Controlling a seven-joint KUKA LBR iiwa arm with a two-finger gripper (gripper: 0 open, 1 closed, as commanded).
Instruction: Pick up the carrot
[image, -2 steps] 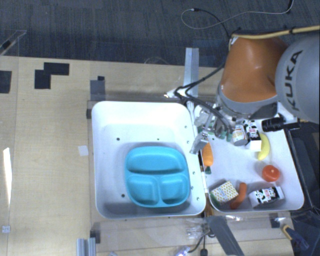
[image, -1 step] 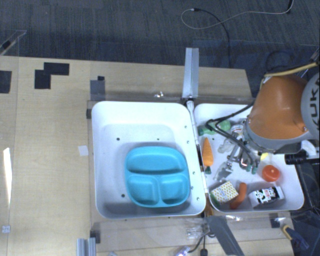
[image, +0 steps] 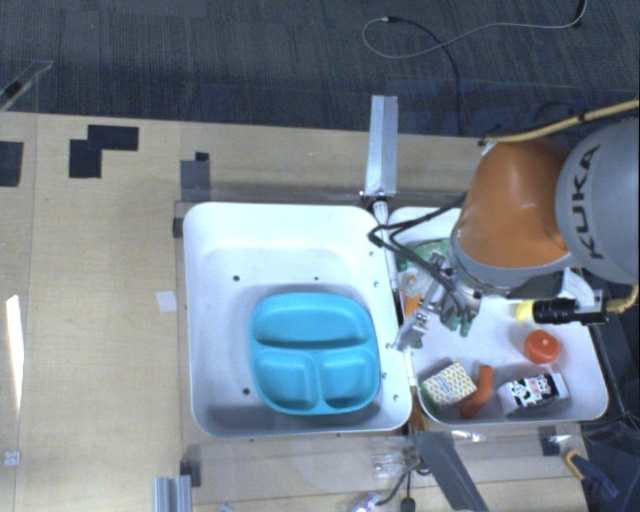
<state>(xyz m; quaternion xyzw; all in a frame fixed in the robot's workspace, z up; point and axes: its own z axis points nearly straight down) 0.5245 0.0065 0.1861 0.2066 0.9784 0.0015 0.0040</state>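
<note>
Carrot (image: 409, 297): a short orange stub, partly hidden; tool (image: 432, 305) just beside it, grip state unclear.

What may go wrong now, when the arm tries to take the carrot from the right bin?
1. The gripper hangs close to the wall of the right bin, so it may knock against it.
2. The arm covers much of that bin, so a carrot there is hard to confirm.
3. The sausage touches the checkered packet and may be grabbed by mistake.
</note>
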